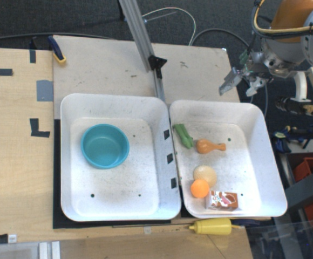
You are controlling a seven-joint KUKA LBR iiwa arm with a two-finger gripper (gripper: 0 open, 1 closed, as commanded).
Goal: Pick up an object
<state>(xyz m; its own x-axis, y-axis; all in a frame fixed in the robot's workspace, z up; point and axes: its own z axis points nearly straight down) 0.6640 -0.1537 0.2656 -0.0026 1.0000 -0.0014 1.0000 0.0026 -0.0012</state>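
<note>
The right bin (256, 144) holds a green vegetable (183, 135), an orange gourd-shaped toy (209, 146), a beige ball (204, 173), an orange ball (199, 189) and a red and white packet (223, 200). A blue bowl (105, 145) sits in the left bin (70, 144). My gripper (242, 83) hangs above the bench just beyond the right bin's far right corner, well clear of the objects. Its fingers stand apart with nothing between them.
A yellow bottle (213, 227) lies on the bench just in front of the right bin. A grey metal pole (140, 31) slants up from the divide between the bins. Cables loop over the bench behind the bins.
</note>
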